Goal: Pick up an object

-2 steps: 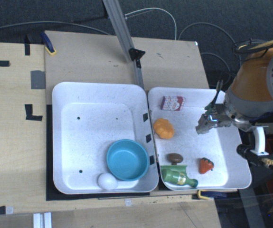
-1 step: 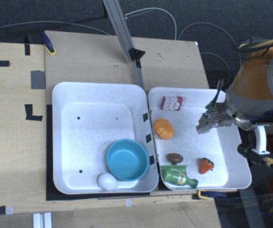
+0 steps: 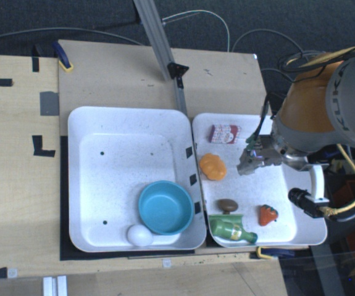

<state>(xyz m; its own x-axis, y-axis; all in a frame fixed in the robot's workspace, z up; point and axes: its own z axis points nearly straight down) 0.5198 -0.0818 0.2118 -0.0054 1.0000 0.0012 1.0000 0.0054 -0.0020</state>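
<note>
Camera view gives you two white bins side by side on the bench, seen from above at a slant. The task names no single object, so treat every loose item as a candidate.

Right bin (image 3: 307, 227) contents:
- An orange rounded piece (image 3: 213, 166) lies left of centre, close to the dividing wall.
- A small red and white packet (image 3: 224, 134) lies near the far rim.
- A dark brown oval piece (image 3: 228, 205) sits towards the near side.
- A green bottle (image 3: 231, 229) lies on its side in the near left corner, just in front of the brown piece.
- A red strawberry-shaped piece (image 3: 267, 214) with a green top lies to the right of the brown piece.

Left bin (image 3: 103, 134) contents:
- A blue bowl (image 3: 165, 206) stands upright in the near right corner.
- A white ball (image 3: 140, 234) rests touching the bowl's near left side.

A grey metal bar (image 3: 154, 29) runs from the top edge down to the far rim between the bins.

Arm pose: the grey arm with its orange band (image 3: 307, 106) reaches in from the right, over the right bin's right half. You will find the gripper (image 3: 251, 162) just right of the orange piece and apart from it, between the packet and the strawberry-shaped piece. Nothing shows between its fingers. You cannot tell from this view whether the fingers are apart or together.
</note>
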